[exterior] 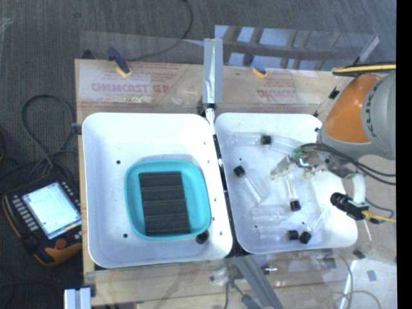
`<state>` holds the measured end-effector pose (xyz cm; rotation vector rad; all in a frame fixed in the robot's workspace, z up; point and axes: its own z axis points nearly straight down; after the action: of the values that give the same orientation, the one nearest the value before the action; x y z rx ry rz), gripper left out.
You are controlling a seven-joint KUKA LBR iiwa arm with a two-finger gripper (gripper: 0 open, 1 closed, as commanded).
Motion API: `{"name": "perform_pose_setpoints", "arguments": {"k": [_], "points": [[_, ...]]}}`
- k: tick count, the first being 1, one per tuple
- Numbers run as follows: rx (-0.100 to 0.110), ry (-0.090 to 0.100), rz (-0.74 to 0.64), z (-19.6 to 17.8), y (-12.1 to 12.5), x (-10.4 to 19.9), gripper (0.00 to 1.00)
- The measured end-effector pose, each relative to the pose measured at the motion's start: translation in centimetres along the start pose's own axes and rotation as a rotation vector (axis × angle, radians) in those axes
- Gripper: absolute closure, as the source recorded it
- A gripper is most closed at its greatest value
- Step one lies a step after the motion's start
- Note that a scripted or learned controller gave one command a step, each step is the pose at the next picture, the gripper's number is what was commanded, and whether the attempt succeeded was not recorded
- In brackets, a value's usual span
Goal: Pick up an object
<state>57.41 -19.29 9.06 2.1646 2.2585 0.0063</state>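
Both white bins (103, 140) look like smooth, slightly glossy plastic. The teal tray (132, 192) is glossy plastic around a matt black ribbed insert (164, 201). The clear tubes (251, 188) look like glass or plastic, black-capped. The bench (148, 85) looks like pale wood.

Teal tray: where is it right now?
The teal tray sits in the left bin, toward its front right, holding a dark ridged insert; a small black cap lies by its front right corner.

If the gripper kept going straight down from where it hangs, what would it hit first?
Probably a clear tube lying on the right bin floor beneath the gripper; depth is hard to judge from this slanted view.
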Motion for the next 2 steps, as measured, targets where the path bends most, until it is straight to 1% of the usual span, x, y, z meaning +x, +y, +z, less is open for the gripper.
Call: {"name": "perform_pose_setpoints", "arguments": {"k": [1,2], "points": [[-0.004,0.001,0.0,-1.1,0.2,0.0,1.0],[0.015,0.002,0.3,-8.8,4.5,2.6,1.0]]}}
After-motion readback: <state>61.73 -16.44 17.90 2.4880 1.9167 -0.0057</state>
